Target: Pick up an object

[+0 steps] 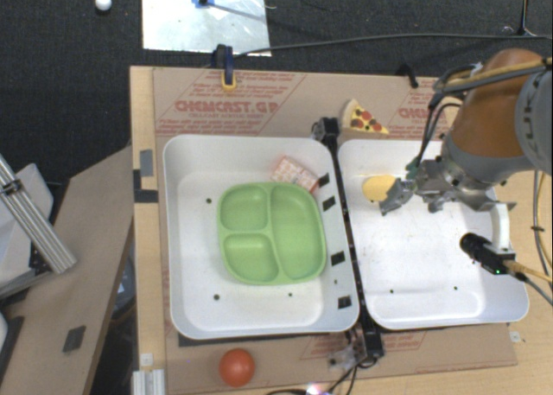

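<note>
Jaws (pixel 396 197) touching yellow object (pixel 378 187).

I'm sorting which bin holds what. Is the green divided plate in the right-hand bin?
No, the green divided plate lies in the left bin, with the right bin beside it.

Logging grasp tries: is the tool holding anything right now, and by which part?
Cannot be told. The tool sits right beside the yellow object in the right bin, but no hold on it is visible.
</note>
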Robot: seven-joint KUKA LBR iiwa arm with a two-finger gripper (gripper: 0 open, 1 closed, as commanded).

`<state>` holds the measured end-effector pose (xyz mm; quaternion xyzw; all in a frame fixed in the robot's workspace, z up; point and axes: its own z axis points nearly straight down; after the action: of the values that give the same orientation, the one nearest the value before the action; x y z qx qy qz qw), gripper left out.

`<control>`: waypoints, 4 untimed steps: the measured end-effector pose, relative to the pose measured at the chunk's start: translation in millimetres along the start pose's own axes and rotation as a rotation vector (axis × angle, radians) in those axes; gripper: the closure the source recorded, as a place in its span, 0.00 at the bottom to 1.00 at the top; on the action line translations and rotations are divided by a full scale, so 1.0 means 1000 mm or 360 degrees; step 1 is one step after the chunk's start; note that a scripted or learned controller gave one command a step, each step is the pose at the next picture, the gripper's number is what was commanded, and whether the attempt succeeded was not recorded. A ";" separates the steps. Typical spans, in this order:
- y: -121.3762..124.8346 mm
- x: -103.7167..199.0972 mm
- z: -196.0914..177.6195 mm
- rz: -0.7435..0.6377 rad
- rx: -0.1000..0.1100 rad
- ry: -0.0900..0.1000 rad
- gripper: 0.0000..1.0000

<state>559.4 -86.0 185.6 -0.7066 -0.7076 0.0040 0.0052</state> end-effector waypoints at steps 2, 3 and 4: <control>0.000 -0.002 0.053 0.0000 -0.0019 -0.0002 0.00; 0.002 -0.002 0.102 0.0000 -0.0021 -0.0002 0.00; 0.002 -0.002 0.091 0.0000 -0.0024 -0.0002 1.00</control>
<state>560.1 -87.9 95.0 -0.7066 -0.7076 -0.0008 -0.0007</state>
